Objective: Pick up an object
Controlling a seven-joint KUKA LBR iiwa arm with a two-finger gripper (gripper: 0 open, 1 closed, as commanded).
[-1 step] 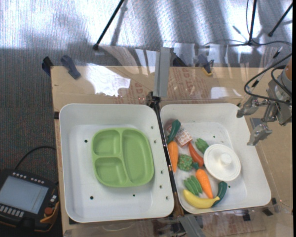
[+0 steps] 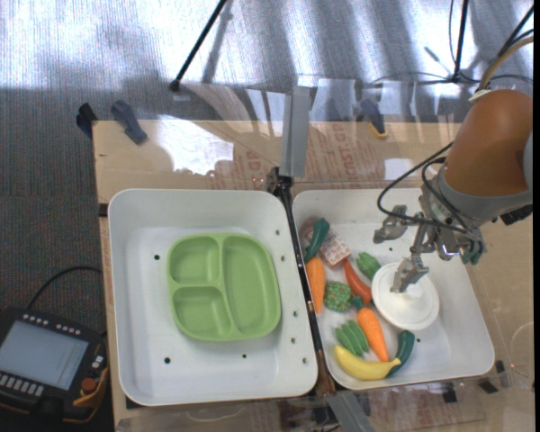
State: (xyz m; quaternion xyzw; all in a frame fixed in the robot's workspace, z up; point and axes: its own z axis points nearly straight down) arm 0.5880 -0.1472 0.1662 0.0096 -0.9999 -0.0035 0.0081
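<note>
- Camera view, layout: we see two white bins side by side. The left bin (image 2: 135, 367) carries a green divided plate (image 2: 223, 286). The right bin (image 2: 468, 349) holds the toy food and a white round dish (image 2: 407, 306).
- Camera view, the arm: it comes in from the right, and the gripper (image 2: 405, 282) hangs over the right bin, right above the white round dish. We cannot tell whether its fingers are apart or together, since the wrist hardware and cables overlap them from this slanted angle. We see nothing clearly between them.
- Camera view, the candidates: the food sits in a cluster along the left and lower side of the right bin. There is a carrot (image 2: 316, 282) by the dividing wall, a broccoli piece (image 2: 338, 296), a second carrot (image 2: 373, 333), a banana (image 2: 364, 365) at the near edge and a green pepper-like piece (image 2: 404, 349) beside it.
- The deciding relation: we judge the dish to be the nearest thing, directly under the gripper. The nearest food is the second carrot, just down and left of the gripper, with its long axis slanting from upper left to lower right. The other pieces lie further left.
- Hard to make out: the gripper's height above the dish cannot be read, so contact is uncertain. The small packet-like item (image 2: 334, 249) and the green piece (image 2: 317, 237) near the top of the cluster are too small to identify. The pieces crowd and partly overlap one another.
</note>
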